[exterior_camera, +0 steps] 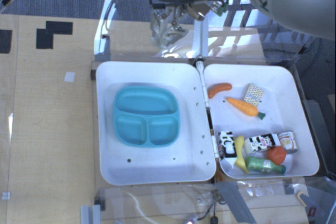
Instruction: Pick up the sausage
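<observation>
The sausage (pixel 219 89), short and orange-red, lies in the right bin (pixel 294 92) at its back left corner, close to the divider between the bins. My gripper (pixel 168 31) hangs high over the bench behind the bins' far rim, up and to the left of the sausage and well apart from it. No object shows in the gripper.
Beside the sausage lie a carrot (pixel 244 107) and a small patterned box (pixel 254 94). The right bin's front holds a milk carton (pixel 262 142), a banana (pixel 239 153), a green bottle (pixel 265 166), a tomato (pixel 276 155) and a can (pixel 287 141). A blue divided tray (pixel 147 115) sits in the left bin (pixel 110 165).
</observation>
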Motion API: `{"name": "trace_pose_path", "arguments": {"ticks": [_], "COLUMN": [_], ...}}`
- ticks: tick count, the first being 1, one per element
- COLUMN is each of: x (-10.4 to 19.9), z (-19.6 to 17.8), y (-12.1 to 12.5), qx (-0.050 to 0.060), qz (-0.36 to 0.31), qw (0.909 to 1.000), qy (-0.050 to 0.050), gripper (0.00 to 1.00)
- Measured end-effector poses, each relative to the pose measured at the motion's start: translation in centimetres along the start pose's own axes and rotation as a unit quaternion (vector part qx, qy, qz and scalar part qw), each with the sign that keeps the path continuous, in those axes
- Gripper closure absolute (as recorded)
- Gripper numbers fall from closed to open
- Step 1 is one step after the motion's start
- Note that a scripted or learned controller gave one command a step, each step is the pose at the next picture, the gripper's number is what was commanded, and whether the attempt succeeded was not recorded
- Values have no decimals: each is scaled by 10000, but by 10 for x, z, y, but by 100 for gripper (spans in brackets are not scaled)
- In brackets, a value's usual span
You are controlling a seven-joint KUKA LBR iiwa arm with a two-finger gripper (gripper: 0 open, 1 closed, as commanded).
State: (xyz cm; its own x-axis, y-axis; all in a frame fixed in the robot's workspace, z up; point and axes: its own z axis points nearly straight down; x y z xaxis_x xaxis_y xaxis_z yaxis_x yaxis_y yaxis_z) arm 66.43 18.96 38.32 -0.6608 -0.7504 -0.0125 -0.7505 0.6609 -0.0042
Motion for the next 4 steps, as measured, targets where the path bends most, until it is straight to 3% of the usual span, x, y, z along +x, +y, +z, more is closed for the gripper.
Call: {"name": "trace_pose_path", "arguments": {"ticks": [1,2,3,4], "x": [-27,-14,-37,-37], "z": [-3,37,61,62], "y": [17,7,28,27], "qx": [-6,-23,-26,-21], "qz": [-2663,-3939,-4580,-6514], "qw": [9639,9191,8890,7588], "qy": [-9,5,1,-9], "gripper": [100,100,100,100]}}
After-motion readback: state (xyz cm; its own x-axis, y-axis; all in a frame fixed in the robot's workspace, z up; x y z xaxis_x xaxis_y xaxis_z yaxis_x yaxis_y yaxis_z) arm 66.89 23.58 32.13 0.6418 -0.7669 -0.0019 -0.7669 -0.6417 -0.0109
